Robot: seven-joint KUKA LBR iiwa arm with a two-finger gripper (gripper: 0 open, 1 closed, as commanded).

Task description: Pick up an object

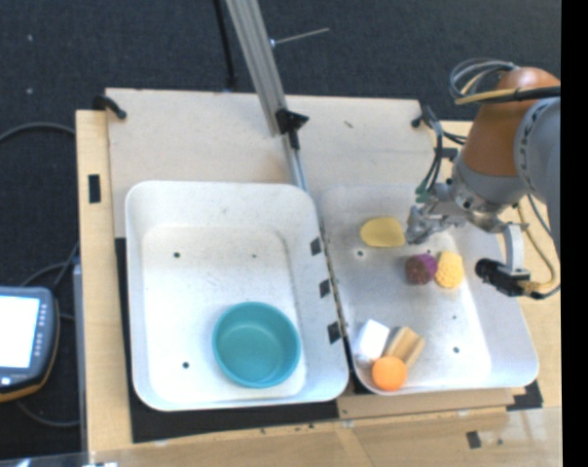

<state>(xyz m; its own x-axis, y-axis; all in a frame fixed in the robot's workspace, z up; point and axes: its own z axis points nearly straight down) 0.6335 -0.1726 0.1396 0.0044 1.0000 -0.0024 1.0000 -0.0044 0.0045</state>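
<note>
Jaws' state unclear; they hang just beside a flat, pale-yellow oval piece (pixel 382 232).

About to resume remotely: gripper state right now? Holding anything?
Gripper: cannot be told from this view. It sits low in the right bin, beside the yellow piece; nothing seen held.

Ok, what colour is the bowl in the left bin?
Teal, a blue-green. The bowl shows clearly in the camera view, near the bin's front edge.

Bowl (pixel 256 343) in left bin (pixel 148 212); pincer (pixel 418 228) over right bin (pixel 498 348), beside flat disc (pixel 382 232).
</note>
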